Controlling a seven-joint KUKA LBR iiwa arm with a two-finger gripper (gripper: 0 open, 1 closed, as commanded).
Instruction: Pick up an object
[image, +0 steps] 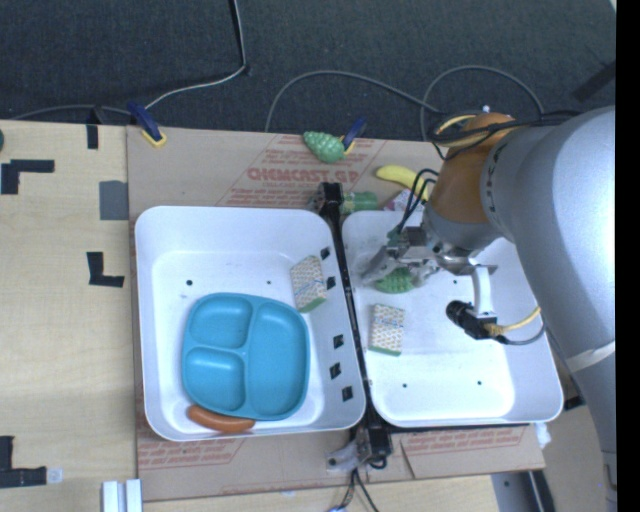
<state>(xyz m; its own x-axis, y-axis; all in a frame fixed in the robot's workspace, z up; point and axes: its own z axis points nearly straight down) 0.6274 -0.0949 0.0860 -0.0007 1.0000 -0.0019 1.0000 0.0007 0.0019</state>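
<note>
Roughly, left bin (160, 300): blue divided plate (245, 355), orange sausage (220, 420) at its near edge, patterned sponge (309, 282) against the divider wall.
Right bin (470, 395): second patterned sponge (387, 328); green object (396, 281) under the tool.
Gripper (392, 262): low over green object; grip state cannot be told.

We see a small green object (396, 281) lying in the right bin (470, 400), near its upper left, right at the pincer (385, 266) tips; whether it is gripped we cannot tell. Below it, well apart, a patterned sponge-like square (387, 328) lies flat.
</note>
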